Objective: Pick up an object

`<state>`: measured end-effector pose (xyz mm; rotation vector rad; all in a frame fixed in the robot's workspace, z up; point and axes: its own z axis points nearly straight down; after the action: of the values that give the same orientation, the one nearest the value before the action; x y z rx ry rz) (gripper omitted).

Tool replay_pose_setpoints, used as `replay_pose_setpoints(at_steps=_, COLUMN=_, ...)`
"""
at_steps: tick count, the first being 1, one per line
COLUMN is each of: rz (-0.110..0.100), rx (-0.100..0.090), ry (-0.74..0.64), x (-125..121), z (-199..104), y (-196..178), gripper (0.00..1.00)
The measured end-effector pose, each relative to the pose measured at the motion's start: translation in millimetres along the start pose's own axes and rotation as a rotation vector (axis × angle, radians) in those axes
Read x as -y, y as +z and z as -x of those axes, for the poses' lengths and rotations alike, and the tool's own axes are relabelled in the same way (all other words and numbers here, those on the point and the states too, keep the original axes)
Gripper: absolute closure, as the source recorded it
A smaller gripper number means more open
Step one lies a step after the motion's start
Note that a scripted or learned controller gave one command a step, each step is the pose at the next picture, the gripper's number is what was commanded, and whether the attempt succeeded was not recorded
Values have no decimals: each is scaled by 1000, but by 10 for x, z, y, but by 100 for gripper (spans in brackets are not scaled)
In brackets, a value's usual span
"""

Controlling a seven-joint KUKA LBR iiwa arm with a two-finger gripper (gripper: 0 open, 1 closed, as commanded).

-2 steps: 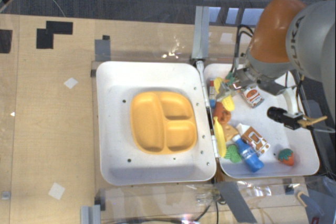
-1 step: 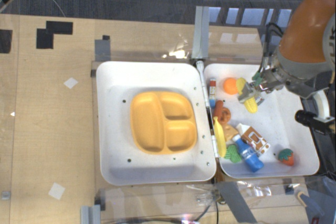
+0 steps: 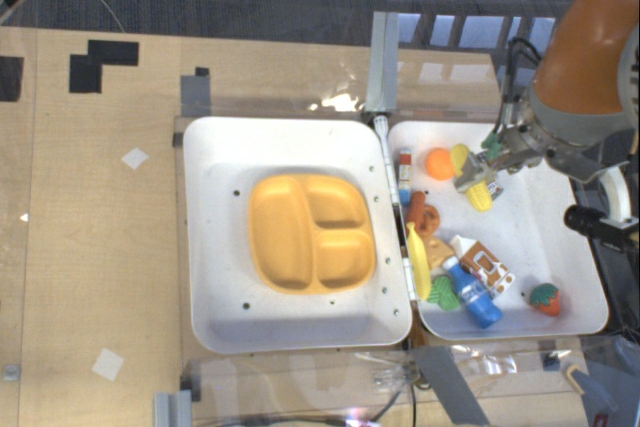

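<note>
My gripper (image 3: 484, 173) hangs low over the back of the right bin (image 3: 570, 245), below the orange band of the arm. A small yellow toy (image 3: 481, 197) lies right at its tip, and whether it is gripped is unclear. Just left of it are an orange ball (image 3: 437, 163) and a yellow-green piece (image 3: 459, 155). Toward the front of this bin lie a brown-and-white box (image 3: 488, 266), a blue bottle (image 3: 474, 298), a banana (image 3: 418, 261), a brown toy (image 3: 423, 216) and a red-and-green fruit (image 3: 544, 297).
The left bin (image 3: 215, 215) holds a yellow divided plate (image 3: 310, 231). A metal divider (image 3: 392, 205) separates the two bins. A red-and-white tube (image 3: 403, 167) lies along the right bin's left wall. Black arm hardware (image 3: 600, 225) overhangs the right bin's right edge.
</note>
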<state>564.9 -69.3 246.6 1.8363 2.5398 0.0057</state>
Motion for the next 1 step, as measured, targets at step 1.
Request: replay_pose_setpoints(at_steps=1, rz=-5, rx=-1, ry=109, x=629, z=582, y=-94, gripper=100)
